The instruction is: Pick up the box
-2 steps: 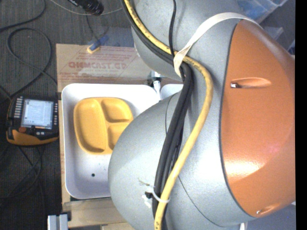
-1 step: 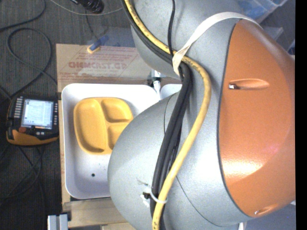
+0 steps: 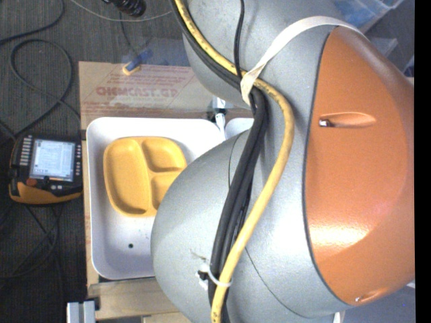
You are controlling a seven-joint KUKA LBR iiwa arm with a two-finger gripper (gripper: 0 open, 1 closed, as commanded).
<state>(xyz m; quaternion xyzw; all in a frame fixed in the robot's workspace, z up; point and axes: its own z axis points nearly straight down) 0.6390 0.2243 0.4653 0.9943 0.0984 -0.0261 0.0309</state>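
Single fixed camera above bench, slanted downward; arm (image 3: 296,153) very near lens, bin (image 3: 101,180) at left.

The arm (image 3: 303,153) sits close under the camera and spreads across the picture from about 12 o'clock round through 3 o'clock to 6 o'clock. Its grey, speckled housing shows as two rounded segments: one runs from the top centre down toward 3 o'clock, the other bulges at 6 o'clock and reaches toward the centre. The orange band (image 3: 357,173) is a broad, glossy panel at 3 to 4 o'clock, with a narrow slot near its upper edge. A yellow hose and black cables (image 3: 259,180) run along the housing from 12 o'clock to 6 o'clock, cinched by white ties at the centre and near the bottom.
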